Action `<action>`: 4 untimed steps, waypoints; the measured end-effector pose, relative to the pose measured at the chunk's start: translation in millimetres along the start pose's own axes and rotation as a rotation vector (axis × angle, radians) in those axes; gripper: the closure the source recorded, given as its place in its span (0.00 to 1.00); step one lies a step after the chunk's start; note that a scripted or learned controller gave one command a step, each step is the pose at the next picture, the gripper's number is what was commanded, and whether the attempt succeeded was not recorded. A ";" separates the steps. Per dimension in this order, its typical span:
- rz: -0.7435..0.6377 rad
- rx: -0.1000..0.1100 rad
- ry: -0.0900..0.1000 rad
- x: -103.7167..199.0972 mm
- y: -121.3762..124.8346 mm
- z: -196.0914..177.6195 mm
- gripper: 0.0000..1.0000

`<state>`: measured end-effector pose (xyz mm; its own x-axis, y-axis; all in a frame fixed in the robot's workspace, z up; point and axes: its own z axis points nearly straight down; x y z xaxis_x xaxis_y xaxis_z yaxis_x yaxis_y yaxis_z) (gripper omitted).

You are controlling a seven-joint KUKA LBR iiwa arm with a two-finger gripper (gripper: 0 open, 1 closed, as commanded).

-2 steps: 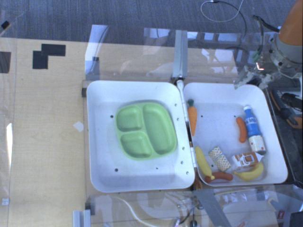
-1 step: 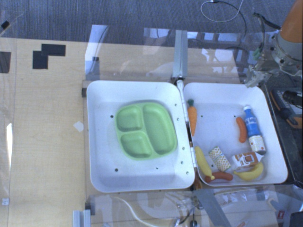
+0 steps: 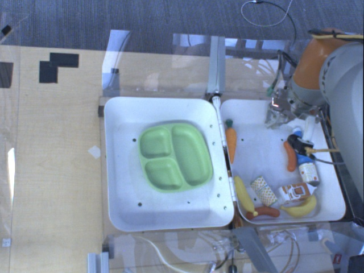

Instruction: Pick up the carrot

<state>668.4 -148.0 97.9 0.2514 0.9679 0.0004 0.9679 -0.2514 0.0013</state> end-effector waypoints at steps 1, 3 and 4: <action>0.035 0.001 0.000 -0.7 -53.9 -100.1 1.00; 0.533 0.007 -0.003 134.3 -81.5 -83.6 1.00; 0.633 0.003 -0.002 85.9 -54.4 -84.9 1.00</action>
<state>637.2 -51.2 182.9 0.7753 0.6316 -0.0017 0.6316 -0.7753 -0.0015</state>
